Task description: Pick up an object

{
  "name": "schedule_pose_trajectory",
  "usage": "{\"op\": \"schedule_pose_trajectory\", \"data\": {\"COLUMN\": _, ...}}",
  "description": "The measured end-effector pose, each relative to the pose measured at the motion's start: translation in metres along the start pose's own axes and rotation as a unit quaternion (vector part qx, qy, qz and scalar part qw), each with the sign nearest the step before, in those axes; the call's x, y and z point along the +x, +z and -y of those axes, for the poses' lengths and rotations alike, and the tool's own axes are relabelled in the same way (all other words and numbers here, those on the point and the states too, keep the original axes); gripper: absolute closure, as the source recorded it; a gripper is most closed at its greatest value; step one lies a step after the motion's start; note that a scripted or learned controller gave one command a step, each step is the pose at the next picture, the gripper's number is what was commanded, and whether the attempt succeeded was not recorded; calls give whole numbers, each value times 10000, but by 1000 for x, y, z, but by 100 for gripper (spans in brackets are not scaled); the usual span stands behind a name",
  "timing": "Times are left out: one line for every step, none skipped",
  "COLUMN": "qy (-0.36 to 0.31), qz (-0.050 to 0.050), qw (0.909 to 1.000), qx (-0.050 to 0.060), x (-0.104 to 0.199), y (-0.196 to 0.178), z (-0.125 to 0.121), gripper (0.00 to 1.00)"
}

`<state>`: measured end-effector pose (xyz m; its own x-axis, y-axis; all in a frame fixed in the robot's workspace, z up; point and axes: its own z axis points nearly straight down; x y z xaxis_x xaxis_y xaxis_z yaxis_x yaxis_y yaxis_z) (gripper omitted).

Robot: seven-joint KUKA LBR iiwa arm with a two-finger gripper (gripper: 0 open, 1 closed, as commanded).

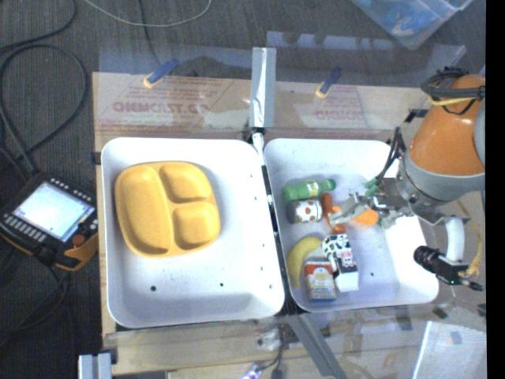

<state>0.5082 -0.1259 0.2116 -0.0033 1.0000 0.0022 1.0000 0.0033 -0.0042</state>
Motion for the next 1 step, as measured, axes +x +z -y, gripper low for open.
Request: {"op": "schedule_pose_trajectory", "data": {"qy": 15, "qz": 6, "qw": 10000, "qx": -8, "x": -14, "y": 116, "z": -60, "gripper": 0}}
